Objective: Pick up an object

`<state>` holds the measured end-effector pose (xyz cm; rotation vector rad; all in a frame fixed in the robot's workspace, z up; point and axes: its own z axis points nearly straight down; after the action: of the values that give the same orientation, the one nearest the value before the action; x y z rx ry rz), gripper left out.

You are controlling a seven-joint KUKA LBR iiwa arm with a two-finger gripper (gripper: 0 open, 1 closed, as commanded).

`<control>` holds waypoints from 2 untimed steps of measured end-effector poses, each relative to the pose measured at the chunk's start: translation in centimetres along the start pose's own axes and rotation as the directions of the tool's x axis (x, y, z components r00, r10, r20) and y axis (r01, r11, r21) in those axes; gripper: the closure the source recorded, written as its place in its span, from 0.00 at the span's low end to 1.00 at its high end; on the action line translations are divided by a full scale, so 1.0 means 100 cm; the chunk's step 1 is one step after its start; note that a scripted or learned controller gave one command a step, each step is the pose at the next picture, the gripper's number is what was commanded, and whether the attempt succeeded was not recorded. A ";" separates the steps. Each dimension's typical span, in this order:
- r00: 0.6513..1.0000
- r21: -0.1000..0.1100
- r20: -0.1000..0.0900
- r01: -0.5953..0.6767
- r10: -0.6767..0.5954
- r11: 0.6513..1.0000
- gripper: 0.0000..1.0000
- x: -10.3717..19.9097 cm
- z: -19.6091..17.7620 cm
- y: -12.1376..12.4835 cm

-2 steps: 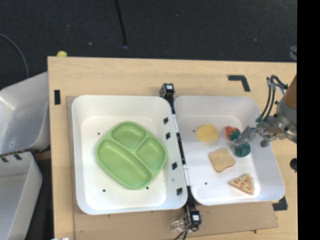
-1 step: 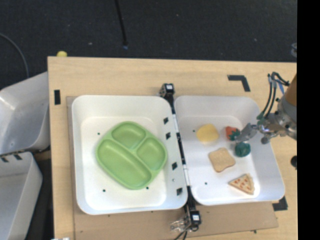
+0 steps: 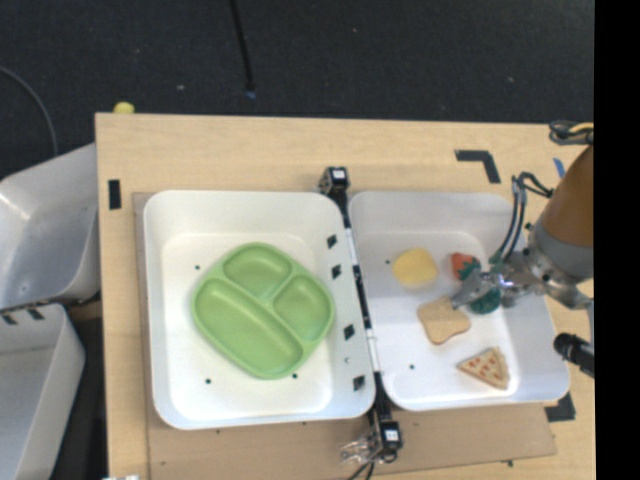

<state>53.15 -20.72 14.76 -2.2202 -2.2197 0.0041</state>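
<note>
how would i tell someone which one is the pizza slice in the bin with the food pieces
Start at the right-hand white bin, the one the arm reaches into. Go to its near right corner, below the tan bread-shaped piece. The pizza slice is the only triangle there, tan with reddish spots, lying apart from the others.

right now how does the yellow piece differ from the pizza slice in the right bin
Shape: the yellow piece is a rounded blob, while the pizza slice is a triangle.
Colour: the yellow piece is plain yellow; the pizza slice is tan with reddish spots.
Place: the yellow piece lies toward the far side of the right bin, and the pizza slice lies near its front right corner.
Both lie flat on the bin floor, apart from other items.
</note>
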 end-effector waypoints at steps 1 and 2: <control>1.000 -0.004 0.001 -0.003 0.003 1.000 0.00 -0.001 0.048 0.001; 1.000 -0.012 0.003 -0.004 0.005 1.000 1.00 -0.002 0.033 0.003</control>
<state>53.43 -20.96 11.47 -2.2328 -2.2223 -0.0062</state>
